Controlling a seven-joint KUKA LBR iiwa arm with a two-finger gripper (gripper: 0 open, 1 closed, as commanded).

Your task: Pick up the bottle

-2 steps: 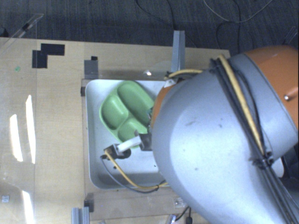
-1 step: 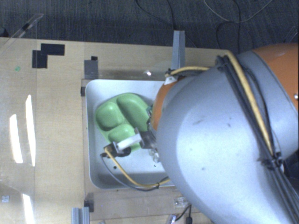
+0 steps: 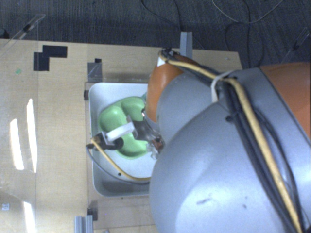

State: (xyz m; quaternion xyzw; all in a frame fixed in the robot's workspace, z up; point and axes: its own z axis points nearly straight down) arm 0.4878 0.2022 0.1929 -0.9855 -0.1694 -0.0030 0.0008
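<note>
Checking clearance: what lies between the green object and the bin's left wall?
In the camera view, mostly bare bin floor; lower down, a yellow-and-black cable crosses the gap.

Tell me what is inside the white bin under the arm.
A green object lies in the white bin, with the gripper down on it. The arm covers the bin's right part, hiding whatever lies there.

Grey arm (image 3: pixel 228 149) covers right side; green object (image 3: pixel 124 125) in white bin (image 3: pixel 97 130) beneath claw (image 3: pixel 141 135).
</note>
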